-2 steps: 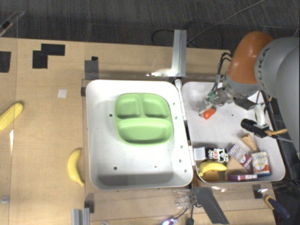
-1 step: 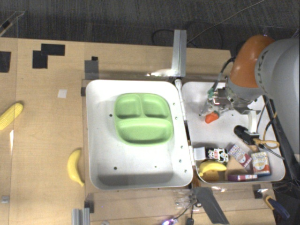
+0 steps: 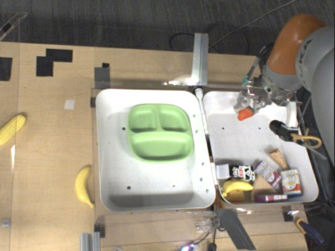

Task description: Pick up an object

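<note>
Your pincer (image 3: 250, 99) hangs over the far end of the right bin (image 3: 235, 140), and you cannot tell whether it is released or clenched. A small orange-red object (image 3: 245, 114) sits right at its tip, on its near side; whether it is grasped is unclear. In that bin's near end you see a banana (image 3: 236, 188) among small cartons and packets (image 3: 282, 179). The left bin (image 3: 104, 140) holds a green divided plate (image 3: 159, 132). Left of it, on the bench (image 3: 47, 161), lie a second banana (image 3: 82, 186) and, farther left, a corn cob (image 3: 11, 128).
</note>
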